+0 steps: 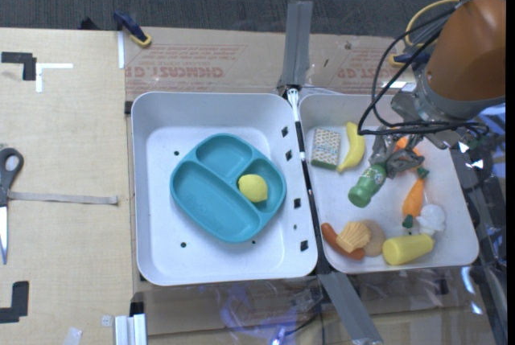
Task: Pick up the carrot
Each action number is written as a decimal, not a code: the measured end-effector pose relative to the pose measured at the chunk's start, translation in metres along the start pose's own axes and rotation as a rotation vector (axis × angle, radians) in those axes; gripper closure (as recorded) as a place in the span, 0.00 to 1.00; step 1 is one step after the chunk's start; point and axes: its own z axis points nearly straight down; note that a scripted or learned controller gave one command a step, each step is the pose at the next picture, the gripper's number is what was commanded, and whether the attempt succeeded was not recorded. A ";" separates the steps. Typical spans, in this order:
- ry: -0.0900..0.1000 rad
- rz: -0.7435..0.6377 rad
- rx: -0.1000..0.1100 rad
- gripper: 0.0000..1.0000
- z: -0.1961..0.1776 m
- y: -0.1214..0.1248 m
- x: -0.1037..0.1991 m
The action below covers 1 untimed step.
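Two white bins sit side by side: the left bin (153, 255) holds a blue divided plate (211, 207) with a lemon (253, 187) on it, and the right bin (459, 255) holds the carrot (414, 197), lying near its right wall beside a green bottle (368, 184). Just above the carrot hangs the gripper (400, 152); whether its jaws are spread or pressed together, I cannot tell.

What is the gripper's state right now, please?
Gripper: cannot be told; it sits low in the right bin, just above the carrot.
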 end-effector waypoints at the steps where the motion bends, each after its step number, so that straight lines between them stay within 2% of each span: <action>1: 0.003 -0.408 -0.003 1.00 0.053 -0.020 0.093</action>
